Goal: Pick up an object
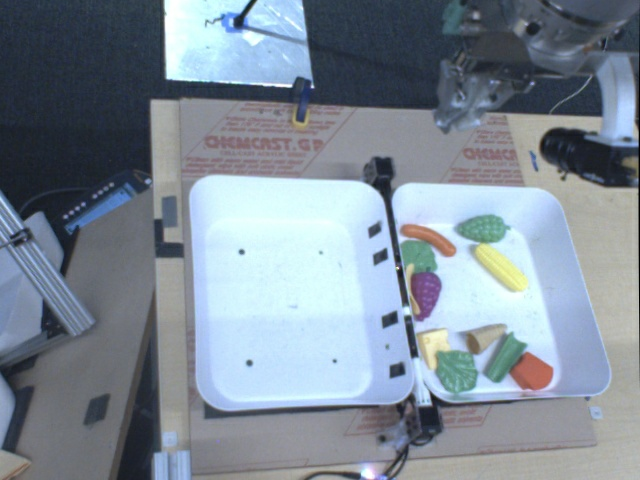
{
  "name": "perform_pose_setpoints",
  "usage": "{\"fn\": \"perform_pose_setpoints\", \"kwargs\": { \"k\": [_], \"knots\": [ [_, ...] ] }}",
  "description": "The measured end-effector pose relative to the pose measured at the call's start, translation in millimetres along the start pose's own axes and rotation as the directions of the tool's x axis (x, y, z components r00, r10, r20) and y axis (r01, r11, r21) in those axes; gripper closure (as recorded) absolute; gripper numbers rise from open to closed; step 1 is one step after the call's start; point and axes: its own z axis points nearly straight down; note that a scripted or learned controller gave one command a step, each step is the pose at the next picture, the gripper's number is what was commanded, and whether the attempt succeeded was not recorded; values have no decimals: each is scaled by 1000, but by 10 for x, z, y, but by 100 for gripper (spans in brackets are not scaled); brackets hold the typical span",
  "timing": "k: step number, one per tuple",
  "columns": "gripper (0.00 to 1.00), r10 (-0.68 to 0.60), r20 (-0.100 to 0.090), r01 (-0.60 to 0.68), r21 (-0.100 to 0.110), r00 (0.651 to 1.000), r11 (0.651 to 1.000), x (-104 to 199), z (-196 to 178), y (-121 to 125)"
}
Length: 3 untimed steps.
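My gripper [462, 106] hangs high above the back edge of the right bin [575, 268], well clear of the toy food below. In that bin lie an orange sausage [428, 239], a green bumpy fruit [484, 229], a yellow corn cob [500, 267], a green leaf [419, 258] and purple grapes [426, 293]. Nearer the front are a yellow cheese wedge [433, 347], a leafy green piece [457, 370], a tan cone [485, 337], a green pod [505, 357] and an orange-red piece [531, 371].
The left bin [215, 368] sits beside the right one, joined by a black hinge strip [392, 268]. A yellow-and-blue clamp [300, 103] stands behind the bins on the cardboard. A shiny metal sheet [238, 28] lies at the back left.
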Motion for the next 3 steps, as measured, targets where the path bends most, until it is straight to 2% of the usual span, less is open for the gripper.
{"fn": "perform_pose_setpoints", "kwargs": {
  "k": [1, 2, 3],
  "knots": [
    [100, -1, 1, 1, 8, 1000, 1000, 496, 41, -592],
    [100, 3, 5, -3, 15, 1000, 1000, 687, 931, -574],
    [100, 2, 4, -2, 11, 1000, 1000, 1009, 1454, -573]
  ]
}}
